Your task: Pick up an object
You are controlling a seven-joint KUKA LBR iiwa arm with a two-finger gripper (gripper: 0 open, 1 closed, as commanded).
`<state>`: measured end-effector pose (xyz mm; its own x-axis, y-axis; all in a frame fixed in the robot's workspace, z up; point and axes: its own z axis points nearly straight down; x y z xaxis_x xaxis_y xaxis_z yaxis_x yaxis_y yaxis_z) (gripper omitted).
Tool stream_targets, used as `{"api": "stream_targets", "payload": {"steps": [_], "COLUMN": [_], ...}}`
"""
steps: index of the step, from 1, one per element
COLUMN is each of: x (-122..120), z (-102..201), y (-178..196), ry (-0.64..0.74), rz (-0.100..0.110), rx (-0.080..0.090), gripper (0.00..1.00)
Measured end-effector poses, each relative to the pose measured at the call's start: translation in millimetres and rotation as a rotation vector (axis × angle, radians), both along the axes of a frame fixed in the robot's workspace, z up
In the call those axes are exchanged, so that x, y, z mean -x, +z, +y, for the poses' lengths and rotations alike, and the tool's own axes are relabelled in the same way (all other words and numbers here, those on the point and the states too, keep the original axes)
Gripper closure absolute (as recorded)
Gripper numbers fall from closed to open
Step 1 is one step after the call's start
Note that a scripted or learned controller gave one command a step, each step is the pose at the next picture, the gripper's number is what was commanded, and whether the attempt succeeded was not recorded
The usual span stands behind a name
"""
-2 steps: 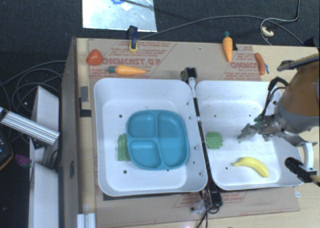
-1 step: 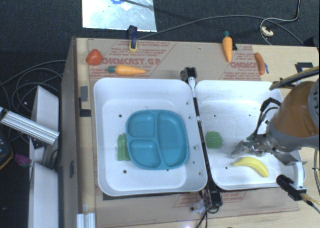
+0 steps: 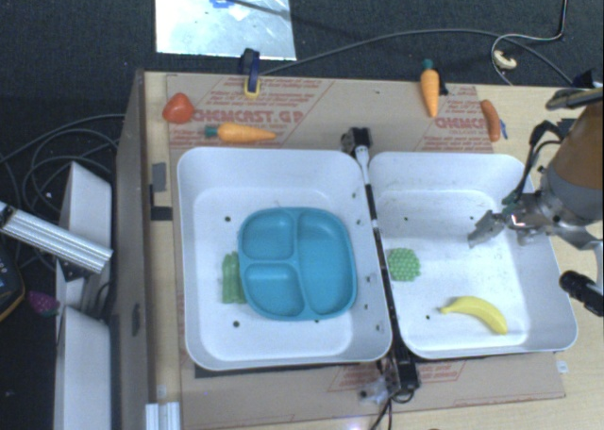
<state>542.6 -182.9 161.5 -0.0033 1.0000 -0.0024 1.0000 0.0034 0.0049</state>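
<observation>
While hanging over the right bin (image 3: 444, 166) near its right wall, gripper (image 3: 488, 229) reaching in from the right, carrying nothing visible; width of its opening impossible to tell. Probably lining up a pick: yellow banana (image 3: 475, 313) lying nearest, toward the front edge, apart from the gripper; green knobbly piece (image 3: 404, 264) resting close to the divider. Best centring over the banana's middle and crossing its curve before lowering onto the smooth white floor. Further out, blue divided plate (image 3: 297, 263) sitting in the left bin (image 3: 274, 166), green strip (image 3: 230, 279) just beside it; 3 carrots (image 3: 431, 89) lying on the cardboard-lined bench (image 3: 311, 107) behind the 2 bins.
</observation>
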Motion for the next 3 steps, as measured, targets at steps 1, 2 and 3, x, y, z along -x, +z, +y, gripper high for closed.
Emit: {"api": "stream_targets", "payload": {"steps": [1,2,3], "x": [43,56,55], "z": [24,46,30], "y": [-15,-44,-14], "ry": [-0.002,-0.001,-0.002], "rz": [0.005,0.005,0.002], "rx": [-0.002,-0.003,-0.001], "gripper": [0.0,0.0,0.0]}}
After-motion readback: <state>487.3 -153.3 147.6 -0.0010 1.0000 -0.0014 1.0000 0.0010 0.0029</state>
